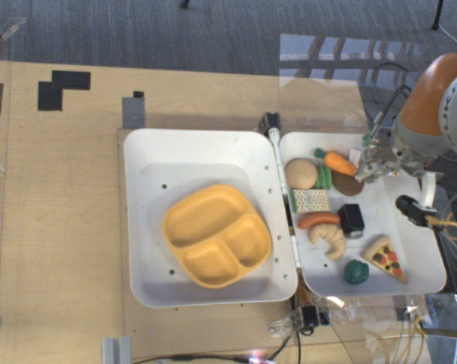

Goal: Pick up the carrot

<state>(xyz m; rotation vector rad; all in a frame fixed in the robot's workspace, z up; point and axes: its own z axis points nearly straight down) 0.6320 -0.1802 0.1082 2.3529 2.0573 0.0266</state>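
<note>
I cannot tell how the fingers stand; they sit at the carrot's right end. The carrot is orange with a green top, lying flat. Just below it I see a brown disc; left, a bun and a green vegetable.

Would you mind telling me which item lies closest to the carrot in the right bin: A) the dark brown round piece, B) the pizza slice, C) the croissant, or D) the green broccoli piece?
A: the carrot lies at the bin's far side, right beside the dark brown round piece; the other three lie toward the near edge.
</note>
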